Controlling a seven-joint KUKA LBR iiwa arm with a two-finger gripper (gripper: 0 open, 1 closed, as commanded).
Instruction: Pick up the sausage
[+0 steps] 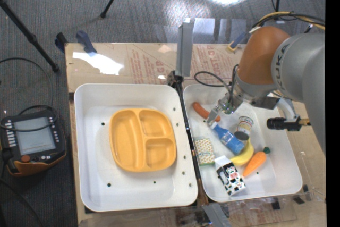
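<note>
The gripper [217, 116] hangs low over the far left part of the right bin [281, 167], its two fingers spread apart with nothing between them. Its fingertips sit just to the right of the sausage [200, 110], which lies on the bin floor near the far left corner, slanting from far left to near right; whether a fingertip touches the sausage's end cannot be told. Just nearer than the gripper lies a blue bottle [228, 138] with a white cap, and to its right stands a small can [245, 124]. Nearer still are a yellow banana [243, 156], a carrot [255, 162], a cow-print carton [230, 176] and a small patterned packet [204, 149] by the left wall. The grey arm [297, 69] with its orange band reaches in from the right. The left bin [90, 98] holds a yellow divided plate [142, 139].
</note>
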